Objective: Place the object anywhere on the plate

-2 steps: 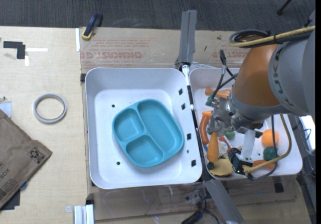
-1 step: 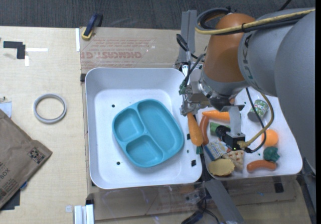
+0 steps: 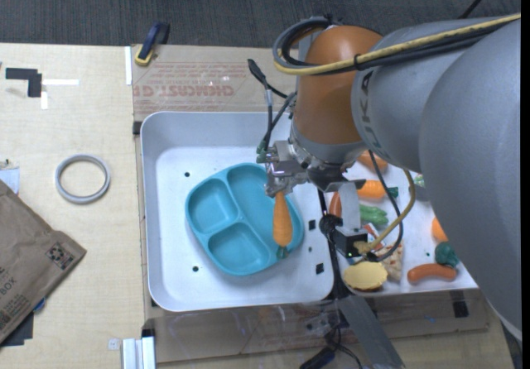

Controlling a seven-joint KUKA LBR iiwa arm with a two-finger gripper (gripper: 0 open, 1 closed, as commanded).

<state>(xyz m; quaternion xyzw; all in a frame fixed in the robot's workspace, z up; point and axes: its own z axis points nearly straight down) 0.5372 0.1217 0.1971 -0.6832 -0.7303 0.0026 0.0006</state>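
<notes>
A blue plate point(image 3: 228, 222) with three compartments lies in the left white bin point(image 3: 166, 194). An orange toy carrot point(image 3: 282, 220) hangs upright over the plate's right rim, its green top end low near the rim. My gripper point(image 3: 277, 186) sits just above the carrot, fingers shut on its upper end. The grey arm with its orange band covers much of the right bin.
The right bin holds several toy foods: an orange piece point(image 3: 372, 189), a green item point(image 3: 374, 215), a yellow bun point(image 3: 365, 275), a sausage point(image 3: 431, 273). A tape ring point(image 3: 83, 178) and a cardboard box point(image 3: 29, 260) lie on the bench to the left.
</notes>
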